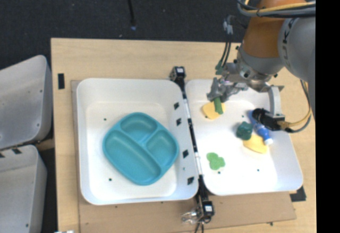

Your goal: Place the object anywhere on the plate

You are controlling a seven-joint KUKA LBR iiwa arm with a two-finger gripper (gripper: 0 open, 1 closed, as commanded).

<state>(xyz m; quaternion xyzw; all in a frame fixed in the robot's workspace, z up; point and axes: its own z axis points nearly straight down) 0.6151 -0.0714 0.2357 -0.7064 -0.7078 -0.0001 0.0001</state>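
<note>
Camera view: two white bins side by side on a wooden bench (64,56). In the left bin (90,173), a teal plate (139,147) with three compartments, lying flat near the middle, nothing on it. In the right bin (276,173), several small items. Near the upper left of that bin, a yellow piece (211,113) with a green stick (218,106) standing up from or lying across it; hard to tell which. Toward the lower middle, a small green piece (215,160), well apart from the rest. On the right side, a dark green block (244,131) just beside a blue-and-white item (262,132) and a second yellow piece (255,145), the three clustered and seemingly touching.

Reaching in from the right, a grey arm (300,35) with an orange band (271,19), cables looped over the top. Gripper (219,96) low over the upper left of the right bin, right above the green stick and first yellow piece. Fingers pointing down at the stick, apparently close around its top, but too blurred to tell whether gripping or merely touching; width of the opening not readable.

All loose items in the right bin, none on the plate.
</note>
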